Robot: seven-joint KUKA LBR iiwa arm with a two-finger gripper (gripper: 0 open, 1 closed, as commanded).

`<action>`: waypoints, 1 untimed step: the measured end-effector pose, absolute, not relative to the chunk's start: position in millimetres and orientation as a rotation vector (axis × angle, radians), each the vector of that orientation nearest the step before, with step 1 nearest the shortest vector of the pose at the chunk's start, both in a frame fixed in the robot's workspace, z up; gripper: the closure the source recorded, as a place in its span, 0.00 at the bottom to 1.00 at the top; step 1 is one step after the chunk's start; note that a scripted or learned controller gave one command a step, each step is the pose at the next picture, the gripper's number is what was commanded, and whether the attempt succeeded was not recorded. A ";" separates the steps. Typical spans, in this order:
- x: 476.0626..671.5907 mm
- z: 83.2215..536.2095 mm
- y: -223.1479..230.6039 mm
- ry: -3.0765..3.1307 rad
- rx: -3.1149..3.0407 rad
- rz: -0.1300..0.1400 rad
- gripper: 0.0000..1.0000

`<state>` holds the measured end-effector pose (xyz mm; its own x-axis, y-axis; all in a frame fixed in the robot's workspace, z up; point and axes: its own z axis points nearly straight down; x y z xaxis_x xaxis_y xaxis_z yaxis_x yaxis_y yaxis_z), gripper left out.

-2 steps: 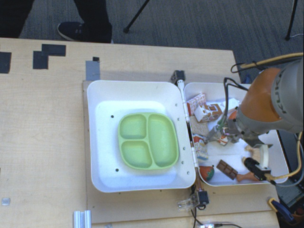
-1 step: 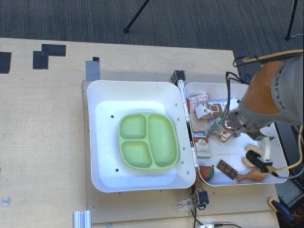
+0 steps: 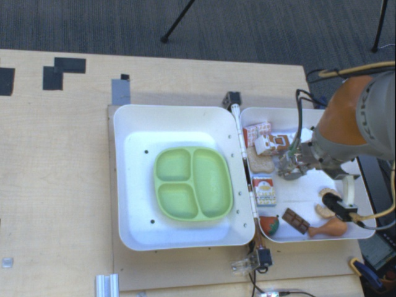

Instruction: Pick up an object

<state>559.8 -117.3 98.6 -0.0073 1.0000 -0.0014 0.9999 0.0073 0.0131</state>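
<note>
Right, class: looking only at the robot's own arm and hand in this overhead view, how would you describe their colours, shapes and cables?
The arm is thick and rounded, grey with a broad orange band above the wrist. A thin dark cable loops along its side. The hand is a small metallic grey assembly, too fine to resolve in detail. No markings are readable.

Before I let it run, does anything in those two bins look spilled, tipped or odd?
Nothing looks spilled or broken. The green divided tray sits flat in the left bin. The toy food in the right bin lies jumbled at all angles, with the claw low among it.
</note>
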 end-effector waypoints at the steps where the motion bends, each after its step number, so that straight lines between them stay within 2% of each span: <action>1: 599.0 185.6 -51.5 2.227 2.213 0.007 1.00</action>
